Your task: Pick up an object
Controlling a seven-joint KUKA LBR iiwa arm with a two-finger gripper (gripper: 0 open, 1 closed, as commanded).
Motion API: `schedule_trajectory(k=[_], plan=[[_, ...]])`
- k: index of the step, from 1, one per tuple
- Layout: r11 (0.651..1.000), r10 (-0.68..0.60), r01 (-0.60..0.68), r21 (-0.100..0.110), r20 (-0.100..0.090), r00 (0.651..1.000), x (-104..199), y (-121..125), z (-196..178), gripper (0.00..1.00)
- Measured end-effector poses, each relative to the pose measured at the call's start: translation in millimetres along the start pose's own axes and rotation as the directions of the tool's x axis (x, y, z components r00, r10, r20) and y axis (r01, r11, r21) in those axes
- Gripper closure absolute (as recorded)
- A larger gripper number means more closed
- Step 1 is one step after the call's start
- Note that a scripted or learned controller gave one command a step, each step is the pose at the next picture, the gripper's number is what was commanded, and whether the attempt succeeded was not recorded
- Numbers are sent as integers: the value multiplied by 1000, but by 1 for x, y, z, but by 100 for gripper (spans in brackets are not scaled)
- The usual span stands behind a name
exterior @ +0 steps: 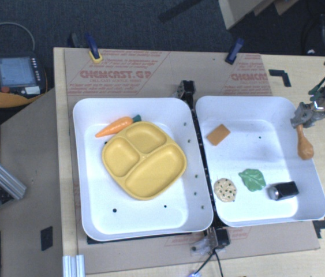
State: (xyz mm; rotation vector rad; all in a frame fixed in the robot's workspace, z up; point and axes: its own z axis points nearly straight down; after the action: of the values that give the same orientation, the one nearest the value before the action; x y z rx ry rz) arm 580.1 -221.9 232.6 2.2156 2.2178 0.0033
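Note:
My gripper (pixel 304 115) is at the right rim of the right bin (pixel 266 212), a small grey shape at the view's right side. A brown drumstick-shaped piece (pixel 305 145) sits directly below it, its thin end touching the gripper's tip and its thick end over the bin's right rim. Whether that piece is gripped or just lies there is unclear. Inside the right bin lie an orange square piece (pixel 218 134), a speckled cookie (pixel 225 190), a green leaf (pixel 253 179) and a black and silver object (pixel 282 191).
The left bin (pixel 93 212) holds a yellow divided plate (pixel 144 160) with an orange carrot (pixel 114 126) beside its upper left edge. A black latch (pixel 186 89) sits between the bins at the back. Cables and a bracket are beyond the right bin's rim.

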Motion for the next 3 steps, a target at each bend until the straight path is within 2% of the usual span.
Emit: schedule_trajectory(k=[1,3], plan=[[1000,-5,6,6,-6,1000,57,0,-10,100],[1000,-5,5,10,-6,1000,161,-16,8,100]])
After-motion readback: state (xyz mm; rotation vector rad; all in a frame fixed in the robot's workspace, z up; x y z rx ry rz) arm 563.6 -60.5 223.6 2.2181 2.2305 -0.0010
